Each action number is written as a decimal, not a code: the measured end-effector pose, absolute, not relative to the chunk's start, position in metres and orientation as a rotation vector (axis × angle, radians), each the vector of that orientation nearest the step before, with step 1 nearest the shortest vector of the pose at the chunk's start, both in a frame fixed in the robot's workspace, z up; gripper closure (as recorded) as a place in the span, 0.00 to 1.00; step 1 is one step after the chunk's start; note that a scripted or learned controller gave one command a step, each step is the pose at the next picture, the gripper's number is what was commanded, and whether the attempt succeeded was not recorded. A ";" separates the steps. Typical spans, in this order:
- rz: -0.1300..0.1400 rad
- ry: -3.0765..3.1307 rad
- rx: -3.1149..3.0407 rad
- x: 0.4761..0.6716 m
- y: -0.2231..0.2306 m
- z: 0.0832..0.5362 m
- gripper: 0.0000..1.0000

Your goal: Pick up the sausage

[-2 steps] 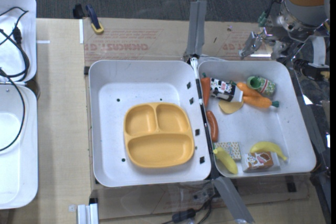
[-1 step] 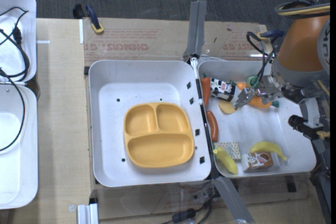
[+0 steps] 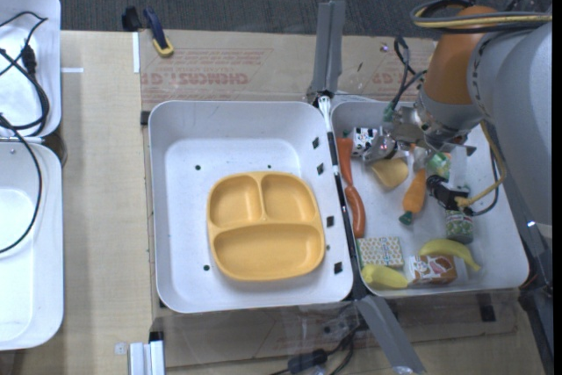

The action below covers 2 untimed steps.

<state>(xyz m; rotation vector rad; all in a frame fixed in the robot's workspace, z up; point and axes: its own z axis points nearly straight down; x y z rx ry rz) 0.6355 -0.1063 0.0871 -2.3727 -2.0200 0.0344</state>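
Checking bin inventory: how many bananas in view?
2. One banana near the right bin's front right corner; the other along its front edge, by the divider. The arm may hide more.

Two white bins sit side by side. Left bin holds a yellow divided plate near centre. In the right bin, the sausage lies along the 9 o'clock wall. A carrot sits centrally, a banana at 5 o'clock. The gripper hangs at 11 o'clock, above a yellowish wedge.
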 end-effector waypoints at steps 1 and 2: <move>0.007 -2.132 -2.303 0.628 -0.096 0.089 0.00; 0.007 -2.132 -2.302 0.628 -0.096 0.089 0.00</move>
